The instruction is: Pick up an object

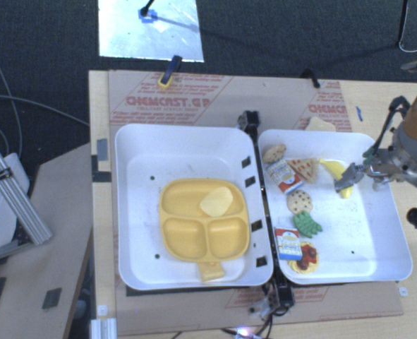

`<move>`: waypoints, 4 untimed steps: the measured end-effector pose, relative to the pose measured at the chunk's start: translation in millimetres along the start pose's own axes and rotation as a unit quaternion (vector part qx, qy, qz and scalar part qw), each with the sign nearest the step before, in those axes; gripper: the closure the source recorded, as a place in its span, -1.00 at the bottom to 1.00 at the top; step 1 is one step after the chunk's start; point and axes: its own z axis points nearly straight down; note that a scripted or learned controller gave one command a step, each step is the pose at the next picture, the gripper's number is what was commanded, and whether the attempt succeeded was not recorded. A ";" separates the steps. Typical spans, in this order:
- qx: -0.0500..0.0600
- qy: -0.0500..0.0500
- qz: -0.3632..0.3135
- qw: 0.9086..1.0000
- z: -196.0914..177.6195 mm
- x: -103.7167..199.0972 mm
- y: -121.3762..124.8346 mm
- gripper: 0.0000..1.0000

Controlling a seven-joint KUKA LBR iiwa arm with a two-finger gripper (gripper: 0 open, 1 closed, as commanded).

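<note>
My end effector point(346, 179) hangs just right of the banana point(333, 167), touching or nearly; whether it's open or closed, I cannot tell.

Bright even overhead light, soft shadows in bins point(187, 140), glare on foil sheet point(150, 20), slightly soft focus

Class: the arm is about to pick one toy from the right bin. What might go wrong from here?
1. The gripper hovers by the banana; closing off-centre may nudge it aside.
2. The toys crowd the right bin's left side, cracker against carton, so two could lift together.
</note>
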 end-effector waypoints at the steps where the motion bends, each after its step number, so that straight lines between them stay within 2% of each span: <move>1: 0.002 0.002 -0.003 1.000 56.6 62.1 10.6 -1.00; 2: 0.001 0.001 -0.002 1.000 114.9 91.6 23.8 -1.00; 3: -0.004 0.000 -0.002 1.000 110.6 83.9 101.6 -1.00; 4: -0.002 0.000 -0.003 1.000 100.5 83.5 99.5 1.00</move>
